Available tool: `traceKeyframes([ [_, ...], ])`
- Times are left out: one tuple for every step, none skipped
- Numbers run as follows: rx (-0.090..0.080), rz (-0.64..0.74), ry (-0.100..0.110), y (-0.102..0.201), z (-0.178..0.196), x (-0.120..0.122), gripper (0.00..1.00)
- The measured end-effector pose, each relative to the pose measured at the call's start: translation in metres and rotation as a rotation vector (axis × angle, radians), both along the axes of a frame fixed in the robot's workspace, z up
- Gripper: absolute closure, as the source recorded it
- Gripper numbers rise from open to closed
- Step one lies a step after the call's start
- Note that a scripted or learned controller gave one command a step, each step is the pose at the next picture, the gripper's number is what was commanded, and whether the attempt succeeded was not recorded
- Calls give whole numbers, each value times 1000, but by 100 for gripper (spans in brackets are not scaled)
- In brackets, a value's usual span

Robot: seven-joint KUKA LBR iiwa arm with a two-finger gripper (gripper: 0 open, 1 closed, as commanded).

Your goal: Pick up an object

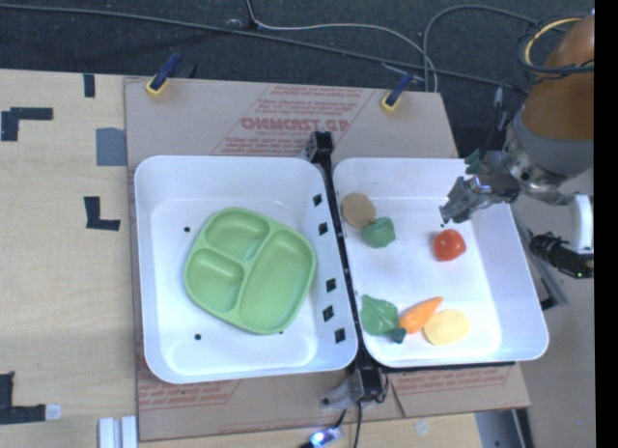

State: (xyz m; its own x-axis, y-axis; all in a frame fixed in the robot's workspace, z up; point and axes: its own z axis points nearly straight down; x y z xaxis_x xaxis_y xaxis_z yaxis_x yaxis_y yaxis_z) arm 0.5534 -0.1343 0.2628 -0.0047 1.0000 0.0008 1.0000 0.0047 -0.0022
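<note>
We hover our gripper [454, 210], fingers' spread impossible to tell, just above the tomato [449, 244], so next we descend and close.

At the right edge of the frame, the arm [555, 118] shows a rounded grey body with an orange band on top — black cables looping over it — ending in a dark, angular gripper [462, 203].
</note>
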Motion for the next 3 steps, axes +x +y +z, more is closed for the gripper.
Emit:
traceKeyframes([
  [0,1,0,52,-16,-7,100],
  [0,0,0,95,-23,-5,100],
  [1,3,-1,157,-23,-7,100],
])
